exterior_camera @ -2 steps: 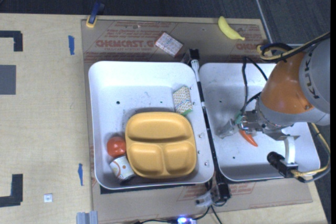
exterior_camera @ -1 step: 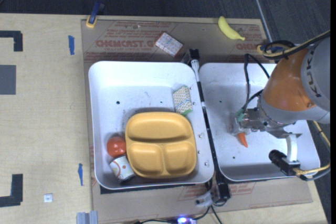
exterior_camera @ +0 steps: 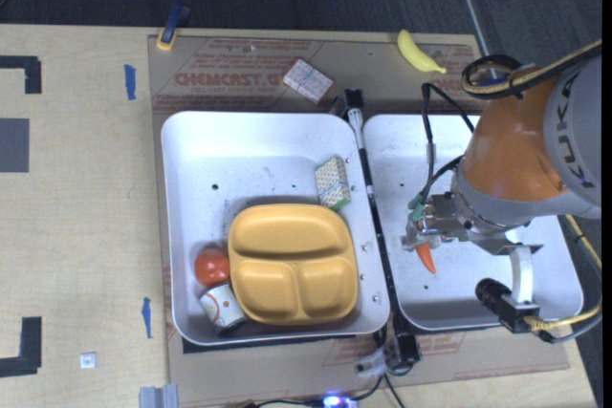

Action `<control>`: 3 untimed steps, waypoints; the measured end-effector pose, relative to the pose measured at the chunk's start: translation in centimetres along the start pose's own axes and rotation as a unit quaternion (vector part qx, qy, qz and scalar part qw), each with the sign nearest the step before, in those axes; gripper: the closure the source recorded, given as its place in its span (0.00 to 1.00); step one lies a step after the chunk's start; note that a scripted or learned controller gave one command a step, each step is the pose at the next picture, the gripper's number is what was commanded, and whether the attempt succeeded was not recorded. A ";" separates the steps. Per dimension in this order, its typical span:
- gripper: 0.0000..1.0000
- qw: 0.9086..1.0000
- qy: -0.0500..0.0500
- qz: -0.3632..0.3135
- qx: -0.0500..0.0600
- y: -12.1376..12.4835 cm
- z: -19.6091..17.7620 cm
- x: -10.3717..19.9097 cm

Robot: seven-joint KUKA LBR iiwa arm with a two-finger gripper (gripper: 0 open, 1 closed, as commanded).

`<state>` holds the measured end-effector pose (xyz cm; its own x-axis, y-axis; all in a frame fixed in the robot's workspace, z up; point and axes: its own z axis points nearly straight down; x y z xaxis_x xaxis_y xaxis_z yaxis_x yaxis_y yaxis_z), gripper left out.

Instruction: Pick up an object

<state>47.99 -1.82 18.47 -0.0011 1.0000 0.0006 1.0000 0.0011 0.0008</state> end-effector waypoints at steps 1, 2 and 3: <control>1.00 1.000 -0.001 0.001 -0.001 0.0 -0.6 -2.8; 1.00 1.000 0.000 0.000 -0.002 0.1 -2.1 3.2; 1.00 1.000 0.000 0.001 0.002 -0.1 0.0 1.5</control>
